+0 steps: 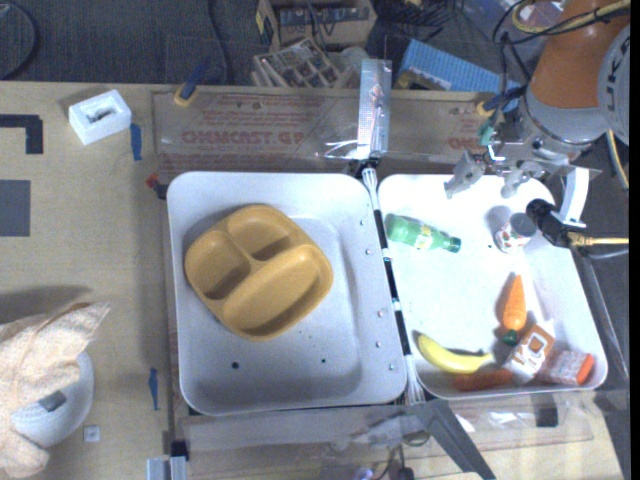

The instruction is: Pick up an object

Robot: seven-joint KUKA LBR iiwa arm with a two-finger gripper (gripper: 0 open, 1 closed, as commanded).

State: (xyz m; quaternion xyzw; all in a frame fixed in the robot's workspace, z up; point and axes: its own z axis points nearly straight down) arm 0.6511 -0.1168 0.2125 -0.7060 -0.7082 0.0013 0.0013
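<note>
I'm at the approach step: my pincer hangs over the right bin, just right of the bottle, holding nothing; spread or pressed, I cannot tell. Next I'd need to shift left and descend over the bottle.

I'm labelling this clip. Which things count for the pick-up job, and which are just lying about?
For the job: gripper, green bottle, carrot, banana, right bin.

Lying about: yellow tray, left bin, white box, cloth.
</note>
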